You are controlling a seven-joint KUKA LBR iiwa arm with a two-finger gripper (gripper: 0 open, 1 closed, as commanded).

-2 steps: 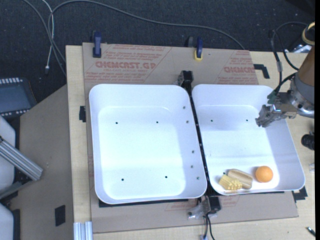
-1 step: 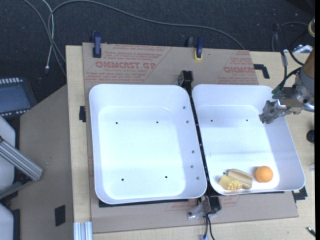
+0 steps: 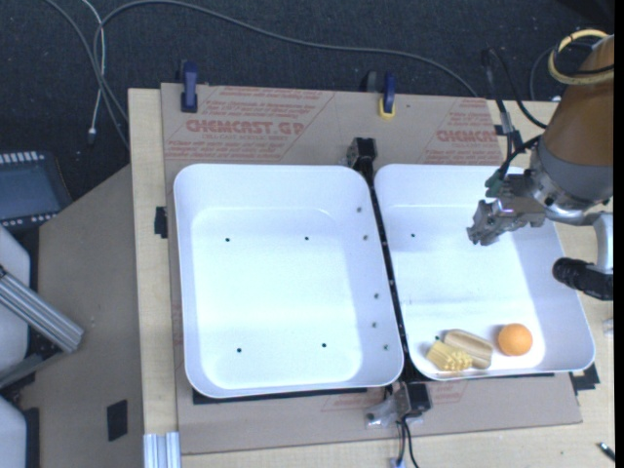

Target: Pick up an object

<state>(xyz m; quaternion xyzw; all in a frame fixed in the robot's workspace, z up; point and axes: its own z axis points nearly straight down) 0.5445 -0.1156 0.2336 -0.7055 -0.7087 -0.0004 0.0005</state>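
So the arm comes in from the right side, grey body with the orange band, and its claw [image 3: 485, 228] hangs over the upper middle of the right bin [image 3: 429, 203], apparently above the white floor rather than on it. It's small and dark from this angle, so I honestly can't tell how it's set, and I see nothing gripped in it. The stuff you could pick up is all down at the near end of that same bin, well apart from the claw: an orange ball [image 3: 515, 339] sitting toward the right, and just left of it a tan bread roll looking thing [image 3: 469, 342] lying on its side, with a yellow corn cob piece [image 3: 449, 359] right up against its lower left edge, pretty much touching. The ball sits a little apart from those two. The left bin [image 3: 195, 291] has a plain white floor with a few small dark dots on it. Both bins sit side by side on a brown cardboard sheet [image 3: 253, 125] with red printing, which is held at the far edge of the table [image 3: 146, 261] by two blue clamps [image 3: 189, 84]. Some cables [image 3: 88, 27] trail across the dark floor at the top left.
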